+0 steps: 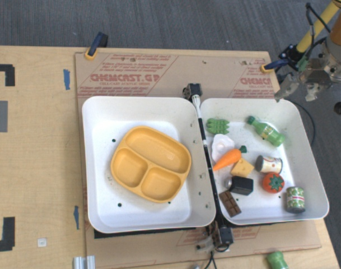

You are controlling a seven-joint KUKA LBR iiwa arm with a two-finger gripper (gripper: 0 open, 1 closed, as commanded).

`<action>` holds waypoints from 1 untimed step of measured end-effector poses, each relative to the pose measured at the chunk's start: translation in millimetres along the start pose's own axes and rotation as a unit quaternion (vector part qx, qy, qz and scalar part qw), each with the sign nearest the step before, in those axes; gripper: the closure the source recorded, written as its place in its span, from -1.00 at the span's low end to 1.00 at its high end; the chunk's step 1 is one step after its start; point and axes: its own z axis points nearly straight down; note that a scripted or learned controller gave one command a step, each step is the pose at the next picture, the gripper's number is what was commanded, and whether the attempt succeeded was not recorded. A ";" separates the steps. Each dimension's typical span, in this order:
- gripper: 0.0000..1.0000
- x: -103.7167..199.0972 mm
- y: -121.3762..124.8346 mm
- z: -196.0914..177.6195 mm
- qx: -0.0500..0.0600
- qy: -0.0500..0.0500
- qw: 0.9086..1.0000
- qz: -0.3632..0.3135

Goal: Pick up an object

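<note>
End effector [296,88] hovers at two o'clock above the right bin [313,167], fingers apart, gripping nothing; picking looks not yet begun.

yellow tray [150,164], orange carrot [227,158], green bottle [266,131]

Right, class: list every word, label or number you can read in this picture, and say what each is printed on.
"CHEMCAST GP": red print on the brown board behind the bins, left side.
"CHEMCAST...": the same red print at the board's right end, cut off by the right bin.
Smaller red lines around both: too blurred to read.
Labels on the green bottle, the can and the small jar: too small to read.
</note>
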 end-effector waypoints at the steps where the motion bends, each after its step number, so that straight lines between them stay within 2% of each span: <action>1: -1.00 50.8 -96.4 144.6 -0.002 0.000 0.971 -0.237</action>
